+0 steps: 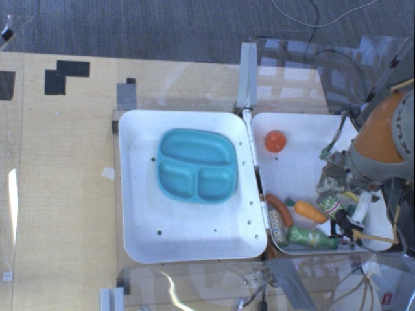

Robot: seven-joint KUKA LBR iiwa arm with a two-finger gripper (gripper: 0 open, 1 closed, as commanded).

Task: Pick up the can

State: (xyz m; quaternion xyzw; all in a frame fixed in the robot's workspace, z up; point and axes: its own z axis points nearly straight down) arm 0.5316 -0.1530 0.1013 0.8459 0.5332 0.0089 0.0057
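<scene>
The can (330, 205), small with a green and white label, lies near the front right of the right bin (295, 167). My gripper (334, 188) hangs directly over it, reaching in from the right under the grey arm with its orange band (382, 135). The gripper body hides the can's upper part, and I cannot tell whether it touches the can.
An orange carrot (310, 212), a sausage (280, 207) and a green bottle (311, 238) crowd the right bin's front edge beside the can. A red-orange ball (275, 140) sits at the back left. The left bin (139, 193) holds a blue divided plate (196, 165).
</scene>
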